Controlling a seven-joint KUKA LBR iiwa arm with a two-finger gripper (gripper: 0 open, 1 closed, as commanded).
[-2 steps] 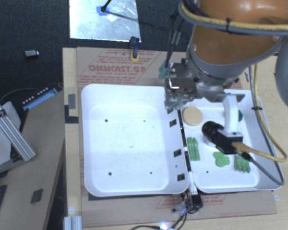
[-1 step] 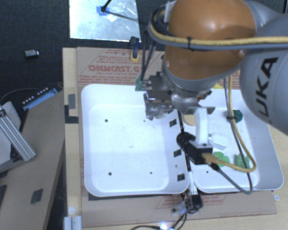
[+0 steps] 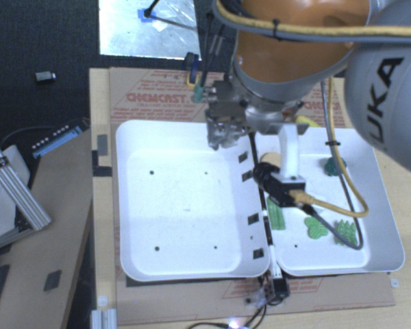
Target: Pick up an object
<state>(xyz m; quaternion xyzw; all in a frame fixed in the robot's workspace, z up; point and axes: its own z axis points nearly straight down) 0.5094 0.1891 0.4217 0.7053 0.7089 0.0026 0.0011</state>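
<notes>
Green plastic pieces [image 3: 317, 228] lay at 6 o'clock in the right bin [image 3: 378, 242]; judged light, stiff, ribbed, best taken across narrow sides. Jaws hung over the left bin [image 3: 185, 211], 1 o'clock corner; their opening could not be told.

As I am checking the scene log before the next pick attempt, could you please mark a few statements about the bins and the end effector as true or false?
1. The end effector hangs above the far right corner of the left bin. True.
2. The ridged green piece lies in the left bin. False: it lies in the right bin, close to the edge where the two bins meet.
3. The teal object lies in the right bin. True.
4. The two bins are stacked one on the other. False: they stand side by side.
</notes>
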